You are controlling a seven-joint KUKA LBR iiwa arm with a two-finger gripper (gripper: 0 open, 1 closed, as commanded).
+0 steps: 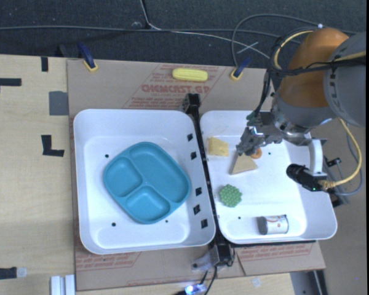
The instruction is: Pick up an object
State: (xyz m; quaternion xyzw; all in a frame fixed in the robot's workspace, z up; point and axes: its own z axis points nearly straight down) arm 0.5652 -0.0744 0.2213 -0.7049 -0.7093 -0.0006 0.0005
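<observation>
Divided tray [146, 181] in left bin [86, 165]. In right bin [323, 223]: wedge [243, 165] behind ball [230, 195], can [273, 224] nearest front.

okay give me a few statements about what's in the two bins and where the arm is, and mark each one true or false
1. The blue divided plate lies in the left bin. True.
2. The green bumpy ball sits in the left bin. False: it is in the right bin.
3. The gripper is over the right bin, at the tan wedge. True.
4. The small can stands upright. False: it lies on its side.
5. The yellow object lies outside both bins. True.
</observation>
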